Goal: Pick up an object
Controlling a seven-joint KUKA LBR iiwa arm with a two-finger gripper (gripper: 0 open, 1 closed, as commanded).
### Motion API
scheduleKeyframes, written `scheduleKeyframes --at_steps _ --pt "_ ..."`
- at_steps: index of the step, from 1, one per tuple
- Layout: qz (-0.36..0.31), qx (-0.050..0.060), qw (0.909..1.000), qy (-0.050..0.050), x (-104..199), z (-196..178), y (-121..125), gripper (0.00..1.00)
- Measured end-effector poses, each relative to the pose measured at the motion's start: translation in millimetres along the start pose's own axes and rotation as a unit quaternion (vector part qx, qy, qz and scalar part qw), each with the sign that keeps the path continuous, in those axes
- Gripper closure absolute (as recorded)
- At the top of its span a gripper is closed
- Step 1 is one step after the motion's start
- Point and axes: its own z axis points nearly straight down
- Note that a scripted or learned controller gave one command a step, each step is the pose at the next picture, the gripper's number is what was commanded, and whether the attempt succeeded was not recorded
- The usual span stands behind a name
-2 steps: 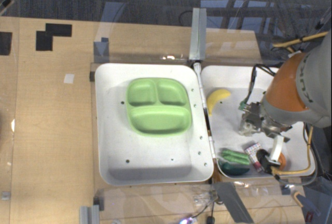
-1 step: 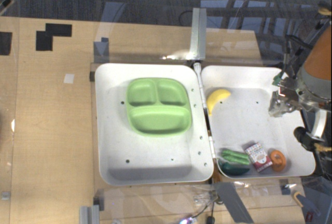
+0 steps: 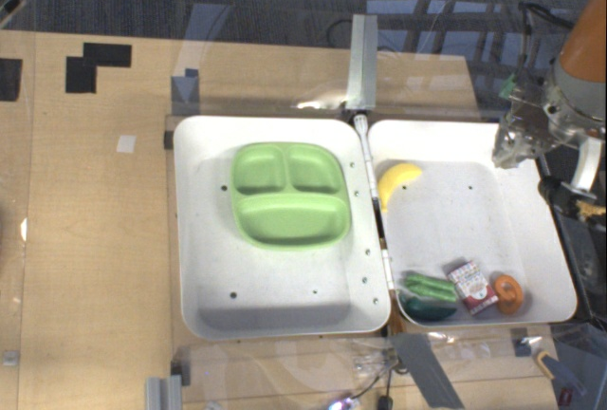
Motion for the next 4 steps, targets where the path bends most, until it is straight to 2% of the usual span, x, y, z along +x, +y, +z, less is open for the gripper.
scheduleKeyframes --at_steps 1,2,3,4 --pt "0.114 0.002 0.9935 -0.001 55 145 75 1.0" --pt "0.076 -0.003 0.9971 0.0 -27 187 52 1.0" --pt "0.124 0.0 0.9923 0.0 62 -53 11 1.0" --pt "0.123 0.0 0.9923 0.0 62 -52 11 0.0"
